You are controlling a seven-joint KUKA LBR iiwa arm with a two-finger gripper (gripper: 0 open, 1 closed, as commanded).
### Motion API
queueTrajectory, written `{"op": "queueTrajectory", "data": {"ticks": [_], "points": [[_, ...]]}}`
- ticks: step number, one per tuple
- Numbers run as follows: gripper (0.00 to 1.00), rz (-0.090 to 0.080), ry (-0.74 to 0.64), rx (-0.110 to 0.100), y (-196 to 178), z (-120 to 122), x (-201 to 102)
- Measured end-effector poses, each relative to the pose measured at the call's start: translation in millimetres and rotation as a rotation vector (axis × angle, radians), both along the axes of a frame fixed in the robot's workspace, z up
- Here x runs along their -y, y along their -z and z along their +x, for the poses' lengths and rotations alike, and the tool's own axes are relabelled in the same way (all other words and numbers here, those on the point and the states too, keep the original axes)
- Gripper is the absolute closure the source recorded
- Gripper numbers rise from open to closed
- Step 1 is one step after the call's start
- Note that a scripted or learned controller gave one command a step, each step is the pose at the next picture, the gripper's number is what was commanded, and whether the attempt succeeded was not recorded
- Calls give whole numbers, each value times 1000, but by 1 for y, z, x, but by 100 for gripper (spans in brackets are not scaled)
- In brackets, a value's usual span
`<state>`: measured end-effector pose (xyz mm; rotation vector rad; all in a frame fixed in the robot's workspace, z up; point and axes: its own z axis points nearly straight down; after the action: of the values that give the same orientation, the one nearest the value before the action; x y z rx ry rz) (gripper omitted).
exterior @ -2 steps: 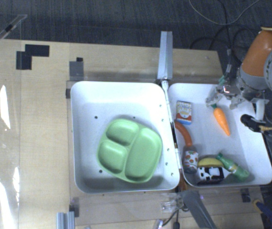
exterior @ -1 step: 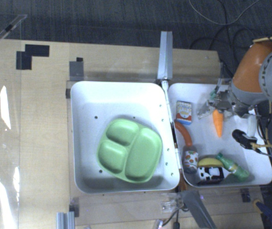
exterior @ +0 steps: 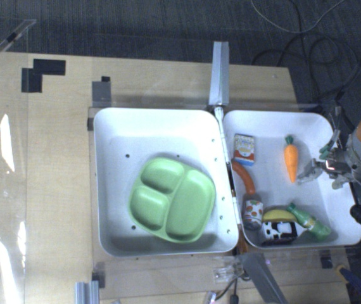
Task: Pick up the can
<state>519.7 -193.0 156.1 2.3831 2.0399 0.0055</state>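
Bench first, then the left bin with only a green tray in it; you have nothing to do there. The can sits in the right bin, near the front left corner just beside the divider. A sausage touches it from behind, and a banana and a black-and-white toy crowd its right. Judge it as stiff, smooth and light, likely to slip or roll if nudged, so close on its curved sides across the middle, where the neighbours leave little room. A box and a carrot lie farther back, a green bottle at the front right. Your hand hovers over the bin's right side, well apart from the can, to its right and behind. It pinches nothing; its spread is too blurred to tell.
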Motion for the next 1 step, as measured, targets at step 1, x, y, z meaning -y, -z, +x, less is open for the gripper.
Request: {"op": "queueTrajectory", "data": {"ticks": [1], "points": [[0,0,30,1,60,11,6]]}}
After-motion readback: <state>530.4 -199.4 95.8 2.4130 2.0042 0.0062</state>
